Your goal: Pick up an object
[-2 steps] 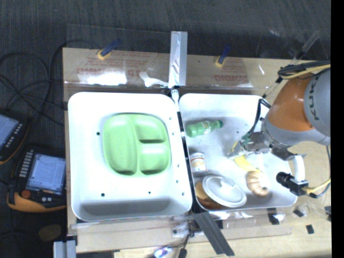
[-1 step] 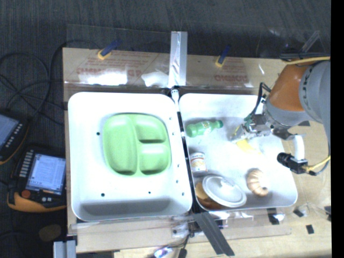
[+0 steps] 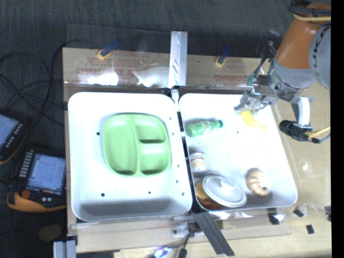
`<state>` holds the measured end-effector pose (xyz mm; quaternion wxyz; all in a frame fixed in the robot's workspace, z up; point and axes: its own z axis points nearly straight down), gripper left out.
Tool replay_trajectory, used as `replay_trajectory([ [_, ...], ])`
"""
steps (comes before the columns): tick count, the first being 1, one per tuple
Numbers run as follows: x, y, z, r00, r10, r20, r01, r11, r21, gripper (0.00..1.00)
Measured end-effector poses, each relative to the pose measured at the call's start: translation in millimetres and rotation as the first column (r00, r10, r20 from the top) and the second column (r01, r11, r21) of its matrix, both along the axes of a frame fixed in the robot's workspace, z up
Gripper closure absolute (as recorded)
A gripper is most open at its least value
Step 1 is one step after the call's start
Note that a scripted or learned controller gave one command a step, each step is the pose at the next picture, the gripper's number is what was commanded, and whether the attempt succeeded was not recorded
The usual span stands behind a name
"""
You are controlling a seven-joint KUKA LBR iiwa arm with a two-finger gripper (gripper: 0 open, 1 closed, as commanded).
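the jaws (image 3: 248, 107) sit over a yellow piece (image 3: 251, 119) near the right bin (image 3: 287, 160) top edge, grip state unclear, so lift slowly and straight, watching whether the piece comes along.

- Both bins (image 3: 80, 144) are white.
- The divided plate (image 3: 137, 144) is light green.
- The bottle (image 3: 203, 127) is translucent green.
- The block (image 3: 250, 118) is yellow.
- The croissant-shaped piece (image 3: 258, 181) is tan-brown.
- The arm (image 3: 301, 44) is grey with an orange band.
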<state>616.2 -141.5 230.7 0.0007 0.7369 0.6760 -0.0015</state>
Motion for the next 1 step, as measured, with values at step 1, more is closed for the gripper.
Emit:
replay_trajectory([
  [1,22.9,-60.8,-52.3,0.990,-0.140,-0.002,0.140,0.990,0.001,1.00],
])
